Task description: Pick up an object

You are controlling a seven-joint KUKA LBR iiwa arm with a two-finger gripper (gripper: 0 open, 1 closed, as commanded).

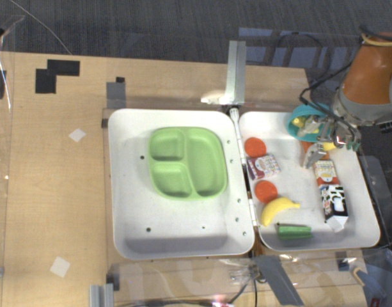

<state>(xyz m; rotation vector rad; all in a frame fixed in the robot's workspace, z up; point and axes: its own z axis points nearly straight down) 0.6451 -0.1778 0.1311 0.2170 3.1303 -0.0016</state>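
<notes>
Your gripper (318, 151) hangs at the top of the right bin (368, 232). Its fingers look slightly apart with nothing between them. The nearest target, the orange-topped packet (323, 169), lies just below it, touching the cow-print carton (334, 202), so a descent could nudge both and close on neither.

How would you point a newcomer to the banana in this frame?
Start at the right-hand white bin, the one beside the bin holding the green divided plate. Look near its front left part, just below the lower of two orange balls. The banana is the only curved yellow thing there, lying just above a flat green block.
</notes>
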